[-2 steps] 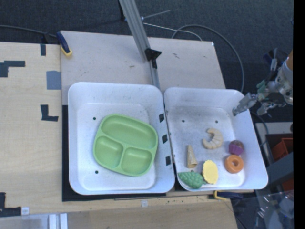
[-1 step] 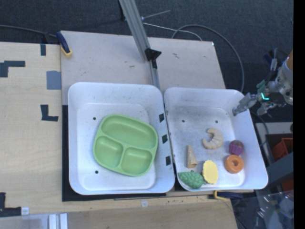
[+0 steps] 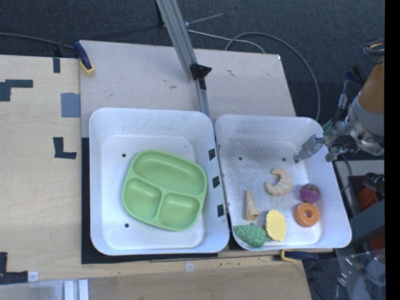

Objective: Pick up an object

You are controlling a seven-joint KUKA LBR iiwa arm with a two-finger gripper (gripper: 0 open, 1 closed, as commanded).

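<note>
**Desk:** Where does the claw (image 3: 310,147) stand, and what is it carrying?

**Photographer:** It hangs over the upper right corner of the right bin (image 3: 250,127), reaching in from the bin's right rim. Nothing is seen between the fingers; whether they are spread or closed cannot be told from this view.

**Desk:** And the likely target?

**Photographer:** The croissant (image 3: 279,182) lies nearest, below and a little left of the claw, apart from it. It is a curved piece, its long axis running roughly upright in the frame, its hollow side facing left. Farther below sit a purple piece (image 3: 309,193), an orange ring (image 3: 307,214), a yellow piece (image 3: 275,225), a cone (image 3: 250,205) and a green cluster (image 3: 250,234) at the bin's near edge.

**Desk:** What would a clean pick call for?

**Photographer:** By this reading, the claw should centre over the croissant's thick middle, turn so the fingers close across its narrow width rather than along the curve, and descend straight, staying clear of the purple piece just beside it. The green tray (image 3: 165,190) in the left bin (image 3: 103,167), well to the claw's left, plays no part.
</note>
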